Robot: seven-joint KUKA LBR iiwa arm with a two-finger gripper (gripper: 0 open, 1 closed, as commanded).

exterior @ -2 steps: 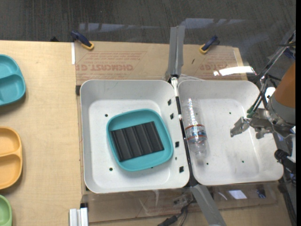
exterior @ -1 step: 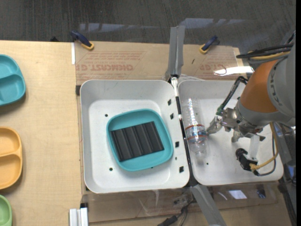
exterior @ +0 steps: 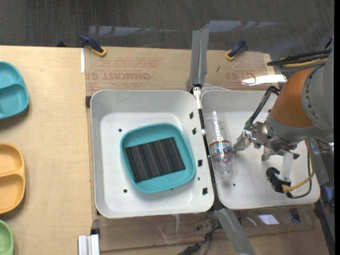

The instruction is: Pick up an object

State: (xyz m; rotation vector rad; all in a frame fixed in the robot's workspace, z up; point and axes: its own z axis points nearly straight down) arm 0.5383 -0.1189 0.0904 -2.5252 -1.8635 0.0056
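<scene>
Bottle (exterior: pixel 220 149): clear plastic, lay lengthwise along left wall of right bin (exterior: pixel 249 195). Gripper (exterior: pixel 240 143): just beside bottle's middle, nothing seen between fingers; open or closed, could not tell. Advised: straddle middle, clear of wall, close squarely across body.

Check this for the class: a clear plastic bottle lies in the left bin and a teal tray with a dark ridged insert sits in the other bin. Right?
Not quite. The camera view shows the clear plastic bottle lying in the right bin, along its left wall. The teal tray with the dark ridged insert sits in the other bin, the left bin.
</scene>
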